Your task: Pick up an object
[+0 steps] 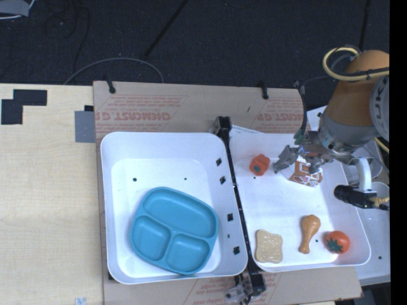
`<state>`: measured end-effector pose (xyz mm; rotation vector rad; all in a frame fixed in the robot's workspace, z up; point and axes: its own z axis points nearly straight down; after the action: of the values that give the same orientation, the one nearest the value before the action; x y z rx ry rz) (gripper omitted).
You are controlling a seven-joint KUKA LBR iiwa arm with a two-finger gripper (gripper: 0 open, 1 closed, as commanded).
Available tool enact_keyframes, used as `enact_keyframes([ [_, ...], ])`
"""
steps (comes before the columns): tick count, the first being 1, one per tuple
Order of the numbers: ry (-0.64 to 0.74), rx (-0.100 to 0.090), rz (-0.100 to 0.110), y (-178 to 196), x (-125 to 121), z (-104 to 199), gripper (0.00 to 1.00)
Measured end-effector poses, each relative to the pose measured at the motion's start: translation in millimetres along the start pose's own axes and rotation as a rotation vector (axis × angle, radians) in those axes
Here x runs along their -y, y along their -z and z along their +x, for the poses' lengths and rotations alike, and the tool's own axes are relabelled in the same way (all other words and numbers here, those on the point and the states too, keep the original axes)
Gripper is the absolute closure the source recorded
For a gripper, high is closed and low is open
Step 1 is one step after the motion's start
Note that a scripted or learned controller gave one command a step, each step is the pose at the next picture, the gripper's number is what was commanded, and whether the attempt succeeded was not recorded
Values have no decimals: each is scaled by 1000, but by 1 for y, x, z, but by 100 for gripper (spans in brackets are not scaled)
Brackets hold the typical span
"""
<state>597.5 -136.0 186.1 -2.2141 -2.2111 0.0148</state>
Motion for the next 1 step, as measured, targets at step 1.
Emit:
enact_keyframes([
  [1,2,1,-13,8,-3,0,0],
])
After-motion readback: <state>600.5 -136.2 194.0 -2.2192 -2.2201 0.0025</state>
